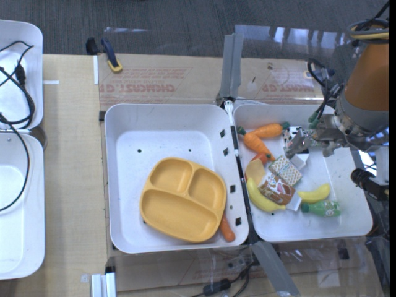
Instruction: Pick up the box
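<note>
The box is small, with a pale checkered pattern, and lies tilted in the middle of the right bin. It rests against a brown snack packet and a banana. My gripper hangs over the right bin just above and slightly right of the box, at the end of the grey and orange arm. Nothing is visibly held in it.
Two carrots lie at the right bin's back left, with a second banana and a green bottle at the front right. The left bin holds a yellow divided plate and a small carrot.
</note>
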Tool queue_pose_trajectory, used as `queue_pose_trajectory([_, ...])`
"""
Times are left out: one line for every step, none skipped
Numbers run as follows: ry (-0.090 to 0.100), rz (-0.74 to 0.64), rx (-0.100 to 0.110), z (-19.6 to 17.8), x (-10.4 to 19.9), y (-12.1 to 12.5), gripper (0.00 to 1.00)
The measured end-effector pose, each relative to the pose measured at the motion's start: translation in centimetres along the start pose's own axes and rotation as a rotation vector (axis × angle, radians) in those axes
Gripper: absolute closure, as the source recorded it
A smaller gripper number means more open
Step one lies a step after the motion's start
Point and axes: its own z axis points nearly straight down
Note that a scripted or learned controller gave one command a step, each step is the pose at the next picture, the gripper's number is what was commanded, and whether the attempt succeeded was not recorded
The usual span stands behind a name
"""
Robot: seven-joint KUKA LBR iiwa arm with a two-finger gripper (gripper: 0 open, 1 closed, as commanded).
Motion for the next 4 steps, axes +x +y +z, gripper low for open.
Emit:
queue_pose_trajectory([0.0,0.05,0.0,8.8,0.9,-1.8,0.0])
queue_pose_trajectory([-0.001,-0.01,-0.001,15.1,-1.7,3.0,0.0])
queue_pose_trajectory([0.0,-0.004,0.0,14.2,-1.8,3.0,1.0])
queue_pose_trajectory([-0.002,-0.144,-0.004,2.2,4.6,8.6,1.0])
